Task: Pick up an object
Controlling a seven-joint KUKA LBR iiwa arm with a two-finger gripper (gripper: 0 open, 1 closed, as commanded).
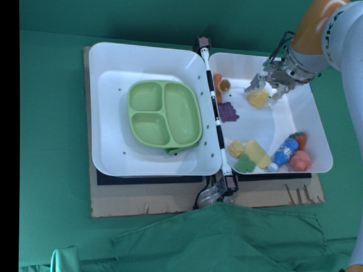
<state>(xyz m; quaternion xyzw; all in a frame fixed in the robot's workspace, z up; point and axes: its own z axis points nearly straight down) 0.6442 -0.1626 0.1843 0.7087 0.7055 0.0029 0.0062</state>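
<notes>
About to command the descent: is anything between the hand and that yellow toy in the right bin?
Nothing visible. The hand hangs right over the yellow toy, with bare bin floor around it; the purple grapes lie apart to its left.

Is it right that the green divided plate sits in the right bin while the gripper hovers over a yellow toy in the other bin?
Not quite. The camera view shows the green divided plate in the left bin, not the right. The gripper does hover over the yellow toy, which lies in the right bin.
</notes>
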